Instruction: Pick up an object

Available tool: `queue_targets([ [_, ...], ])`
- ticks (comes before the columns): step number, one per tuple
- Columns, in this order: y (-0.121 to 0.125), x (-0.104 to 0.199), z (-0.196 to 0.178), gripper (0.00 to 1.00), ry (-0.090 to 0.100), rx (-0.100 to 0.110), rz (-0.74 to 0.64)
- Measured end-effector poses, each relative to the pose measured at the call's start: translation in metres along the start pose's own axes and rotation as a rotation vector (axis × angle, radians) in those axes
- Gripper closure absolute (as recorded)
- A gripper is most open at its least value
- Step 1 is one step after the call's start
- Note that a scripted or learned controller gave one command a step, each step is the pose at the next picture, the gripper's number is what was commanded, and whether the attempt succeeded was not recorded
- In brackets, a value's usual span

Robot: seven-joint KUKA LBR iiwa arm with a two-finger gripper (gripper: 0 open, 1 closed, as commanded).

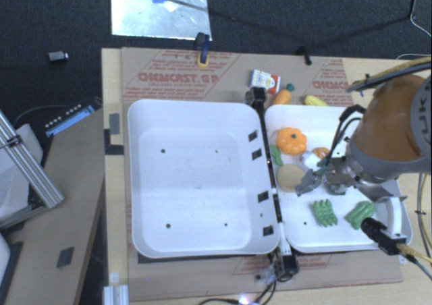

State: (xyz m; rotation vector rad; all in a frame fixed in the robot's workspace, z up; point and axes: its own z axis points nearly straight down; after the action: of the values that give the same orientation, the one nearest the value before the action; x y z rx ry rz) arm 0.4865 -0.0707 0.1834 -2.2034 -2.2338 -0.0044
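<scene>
At the far left, an aluminium frame rail point(27, 172) slants beside the tan wooden bench point(74, 182). A sheet of printed brown cardboard point(175, 75) lies on the bench under 2 shallow white plastic bins. The left bin point(145, 121) shows a bare floor with 4 small dark dots. A row of black clips point(260, 175) runs down the seam where the 2 bins meet. Just behind that seam, on the cardboard, sit a small white and red packet point(264, 80), an orange carrot-shaped toy point(281, 97) and a yellow banana-shaped toy point(315, 101).

The right bin point(297, 239) holds the task's objects. Near its back left lies an orange plastic pumpkin point(292, 140), with a thin green piece point(276, 156) beside it at the seam. Below the pumpkin rests a round beige disc point(289, 176). A small white and orange item point(316, 157) lies just right of the pumpkin. Toward the front lie a ribbed green toy point(325, 212) and, to its right, a lumpy green vegetable toy point(360, 212).

The grey pincer point(309, 184) hangs low over the bin, its tips just beside the disc's right edge; its 2 fingers stand parted, with nothing seen between them. The grey arm with its orange band point(395, 118) reaches in from the right.
</scene>
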Motion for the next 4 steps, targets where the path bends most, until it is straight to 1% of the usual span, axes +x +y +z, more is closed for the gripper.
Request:
queue_targets([
  [1, 0.002, -0.007, -0.012, 1.0, -0.005, -0.006, 0.009],
  [2, 0.151, -0.052, -0.05, 1.0, -0.011, -0.018, 0.007],
  [3, 0.074, -0.019, 0.073, 1.0, 0.0, 0.014, 0.012],
  [4, 0.0, -0.05, 0.034, 1.0, -0.005, 0.001, 0.018],
])
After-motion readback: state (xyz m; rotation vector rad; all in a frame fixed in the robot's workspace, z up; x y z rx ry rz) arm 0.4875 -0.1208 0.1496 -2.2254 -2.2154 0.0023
